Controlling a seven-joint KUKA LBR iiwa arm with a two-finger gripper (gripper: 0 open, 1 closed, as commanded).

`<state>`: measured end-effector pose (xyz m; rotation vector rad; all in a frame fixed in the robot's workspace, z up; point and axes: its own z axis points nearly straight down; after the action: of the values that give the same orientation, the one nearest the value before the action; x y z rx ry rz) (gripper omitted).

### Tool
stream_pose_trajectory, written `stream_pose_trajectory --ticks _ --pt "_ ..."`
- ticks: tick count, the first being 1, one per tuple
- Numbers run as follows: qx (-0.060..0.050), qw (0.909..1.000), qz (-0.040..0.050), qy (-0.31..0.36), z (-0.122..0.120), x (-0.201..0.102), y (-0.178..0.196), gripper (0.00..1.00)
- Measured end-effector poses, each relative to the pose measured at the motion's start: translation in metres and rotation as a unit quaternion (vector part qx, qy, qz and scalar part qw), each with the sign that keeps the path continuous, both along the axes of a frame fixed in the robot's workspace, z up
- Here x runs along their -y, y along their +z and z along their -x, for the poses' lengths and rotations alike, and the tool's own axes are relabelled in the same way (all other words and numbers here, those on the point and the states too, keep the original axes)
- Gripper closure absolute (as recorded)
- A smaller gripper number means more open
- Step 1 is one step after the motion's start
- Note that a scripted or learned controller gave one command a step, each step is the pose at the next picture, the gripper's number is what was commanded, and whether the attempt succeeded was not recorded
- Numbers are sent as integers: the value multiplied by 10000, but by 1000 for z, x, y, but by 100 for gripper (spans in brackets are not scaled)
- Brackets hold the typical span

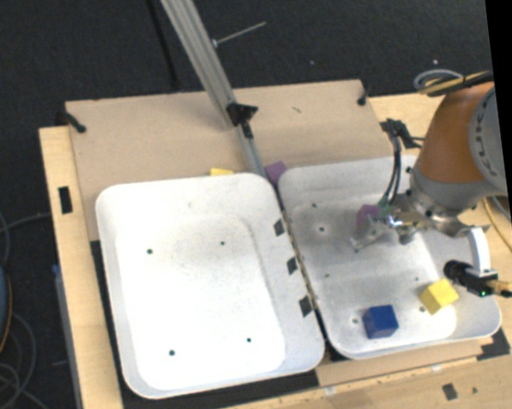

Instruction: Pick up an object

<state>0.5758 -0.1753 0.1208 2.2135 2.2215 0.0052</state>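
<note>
Your gripper (379, 227) sits low in the right bin (328, 190), right by a small purple object (367, 217), prob the target since it's the nearest piece. Can't tell if it's got hold of anything; too small and blurred there. The blue block (380, 321) and yellow block (439, 296) lie apart near the front wall, w/ the left bin (124, 261) alongside.

Your arm (458, 151) comes in from the right of the camera view, its orange band above the grey wrist, bent downward over the right side of the bench (78, 267). The end effector (381, 223) sits low and points leftward, its metal parts slanting down to the left. Cables run along the wrist.
</note>
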Motion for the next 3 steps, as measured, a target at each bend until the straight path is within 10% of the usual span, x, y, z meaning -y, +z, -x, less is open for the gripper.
stream_pose_trajectory --ticks 1,2,3 --pt "-45 10000 -15 -1 -63 16 -25 0" --pt "-32 10000 18 18 -62 18 -12 100" --pt "9 10000 -14 29 -61 -66 73 100"
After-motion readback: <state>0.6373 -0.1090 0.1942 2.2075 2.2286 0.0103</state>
